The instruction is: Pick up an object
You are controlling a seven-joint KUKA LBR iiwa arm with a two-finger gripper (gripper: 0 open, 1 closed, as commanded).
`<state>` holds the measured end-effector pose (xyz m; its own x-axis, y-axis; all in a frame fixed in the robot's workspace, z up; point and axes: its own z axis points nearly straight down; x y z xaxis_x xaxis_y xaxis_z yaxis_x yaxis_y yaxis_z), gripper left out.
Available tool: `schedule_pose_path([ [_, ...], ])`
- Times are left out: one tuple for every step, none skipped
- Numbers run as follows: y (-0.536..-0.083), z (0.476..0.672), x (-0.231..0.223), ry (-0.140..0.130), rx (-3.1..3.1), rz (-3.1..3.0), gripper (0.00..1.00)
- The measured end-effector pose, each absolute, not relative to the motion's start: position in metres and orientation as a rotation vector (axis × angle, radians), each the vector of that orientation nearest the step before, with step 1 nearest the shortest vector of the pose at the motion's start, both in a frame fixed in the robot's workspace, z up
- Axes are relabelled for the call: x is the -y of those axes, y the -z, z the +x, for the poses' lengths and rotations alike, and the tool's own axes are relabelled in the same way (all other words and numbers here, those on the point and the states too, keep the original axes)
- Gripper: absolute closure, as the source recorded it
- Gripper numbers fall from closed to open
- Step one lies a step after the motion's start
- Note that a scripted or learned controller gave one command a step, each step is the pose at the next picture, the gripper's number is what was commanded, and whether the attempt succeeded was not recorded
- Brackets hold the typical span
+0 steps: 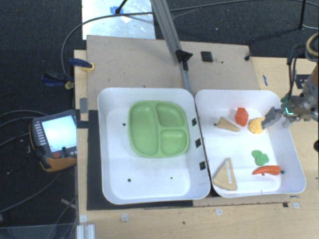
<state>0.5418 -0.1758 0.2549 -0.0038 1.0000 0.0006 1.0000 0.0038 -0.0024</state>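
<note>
Two white bins are seen side by side; a green divided plate (159, 129) is held by the left bin (114, 183). Over the right bin (289, 148), the gripper (267, 120) is set beside a yellow toy (255, 126), possibly touching it, its opening impossible to tell, crowded by an orange block (241, 116) and a tan wedge (228, 125).

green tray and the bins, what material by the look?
Tray: likely molded plastic, matte pale green; one even colour, rounded rims, three moulded compartments, no strong glare.
Bins, left and right: probably thin formed plastic, white and smooth; rounded corners, shallow curved walls and a soft sheen. Coated metal can't be ruled out from this view.
</note>
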Motion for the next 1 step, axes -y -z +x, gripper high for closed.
schedule_pose_path([
  [-0.2568, 0.5429, 0.1758, 0.002, 2.228, -2.217, 0.0],
])
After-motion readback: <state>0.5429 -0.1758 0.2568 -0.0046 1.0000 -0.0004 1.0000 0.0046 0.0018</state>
